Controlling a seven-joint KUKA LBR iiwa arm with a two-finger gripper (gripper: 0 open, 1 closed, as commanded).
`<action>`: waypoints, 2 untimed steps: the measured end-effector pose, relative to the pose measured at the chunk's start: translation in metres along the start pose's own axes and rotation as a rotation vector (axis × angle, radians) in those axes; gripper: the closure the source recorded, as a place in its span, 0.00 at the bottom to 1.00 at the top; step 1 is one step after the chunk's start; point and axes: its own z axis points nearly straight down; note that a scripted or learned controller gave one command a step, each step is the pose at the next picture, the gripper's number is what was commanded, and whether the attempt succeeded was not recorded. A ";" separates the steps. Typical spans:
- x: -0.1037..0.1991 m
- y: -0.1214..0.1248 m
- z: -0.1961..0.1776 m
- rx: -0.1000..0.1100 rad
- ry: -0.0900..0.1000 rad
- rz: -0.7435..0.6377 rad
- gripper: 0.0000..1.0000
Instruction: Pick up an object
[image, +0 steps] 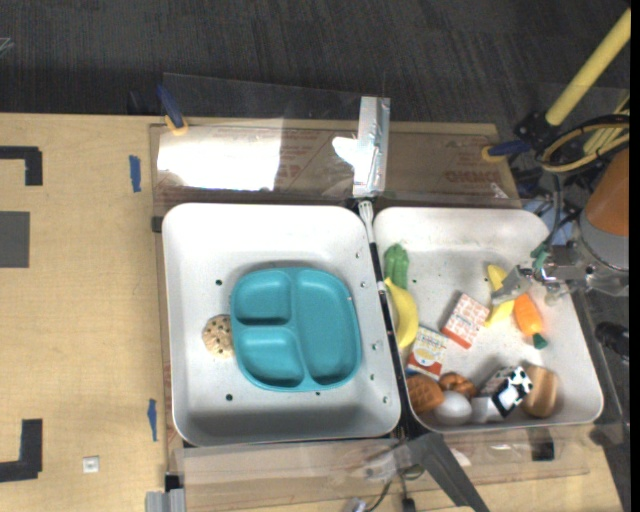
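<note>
A toy carrot (529, 318) lies near the right wall of the right bin (590, 385), with a small yellow piece (497, 277) just beside it on its left. The gripper (530, 272) hangs low over these two, reaching in from the right; whether it is spread or closed cannot be told, and nothing is seen held. It looks poised to take one of them. Further left in that bin lie a red-and-white box (465, 320), a banana (403, 312) and a green vegetable (397, 265) along the left wall. The left bin (190, 240) holds a teal divided tray (296, 327) with a cookie (217, 334) touching its left edge.
</note>
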 end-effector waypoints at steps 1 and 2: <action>-0.007 0.022 0.043 -0.017 0.008 -0.094 0.00; -0.007 0.022 0.043 -0.017 0.008 -0.093 0.00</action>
